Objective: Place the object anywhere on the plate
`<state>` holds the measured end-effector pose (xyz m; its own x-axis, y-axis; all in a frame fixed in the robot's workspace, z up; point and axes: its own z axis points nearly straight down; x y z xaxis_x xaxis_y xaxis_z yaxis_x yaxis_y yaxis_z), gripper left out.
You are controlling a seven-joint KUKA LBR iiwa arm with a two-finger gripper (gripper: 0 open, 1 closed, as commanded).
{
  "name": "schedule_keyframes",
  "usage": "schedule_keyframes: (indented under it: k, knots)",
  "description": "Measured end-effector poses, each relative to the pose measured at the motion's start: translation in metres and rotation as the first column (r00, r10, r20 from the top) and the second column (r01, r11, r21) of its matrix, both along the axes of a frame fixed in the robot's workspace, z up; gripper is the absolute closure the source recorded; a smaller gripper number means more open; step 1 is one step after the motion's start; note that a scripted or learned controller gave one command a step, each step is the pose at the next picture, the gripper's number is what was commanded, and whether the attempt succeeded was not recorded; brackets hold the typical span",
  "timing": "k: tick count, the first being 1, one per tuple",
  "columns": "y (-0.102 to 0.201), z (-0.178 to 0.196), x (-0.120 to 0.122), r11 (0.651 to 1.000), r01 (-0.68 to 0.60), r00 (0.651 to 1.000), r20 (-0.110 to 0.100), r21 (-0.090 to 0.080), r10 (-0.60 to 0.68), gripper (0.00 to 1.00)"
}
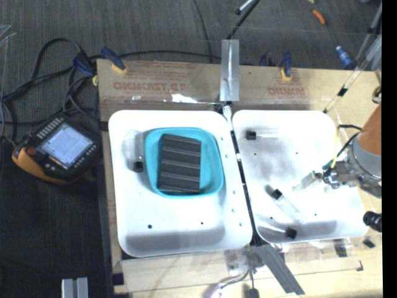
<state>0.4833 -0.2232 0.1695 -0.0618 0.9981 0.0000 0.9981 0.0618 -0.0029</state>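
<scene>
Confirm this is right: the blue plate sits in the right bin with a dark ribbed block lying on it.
Wrong on one point: the blue plate sits in the left bin, not the right one. The camera view shows it there, with the dark ribbed block lying on it as you said.

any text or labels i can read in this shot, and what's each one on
Nothing reads with certainty.
Reddish print on the wooden board behind the left bin: too blurred to read.
Shorter reddish print on the board behind the right bin: too blurred.
Handheld pendant screen, on the floor: lit, content too small to read.
</scene>
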Motion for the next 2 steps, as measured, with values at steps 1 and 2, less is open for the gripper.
schedule_keyframes:
  k: [1, 2]
  knots:
    - [0.023, 0.154, 0.028, 0.987, -0.159, 0.987, 0.003, -0.002, 0.159, 0.0]
    - [-0.001, 0.036, 0.003, 0.998, -0.063, 0.998, 0.0, -0.001, 0.063, 0.0]
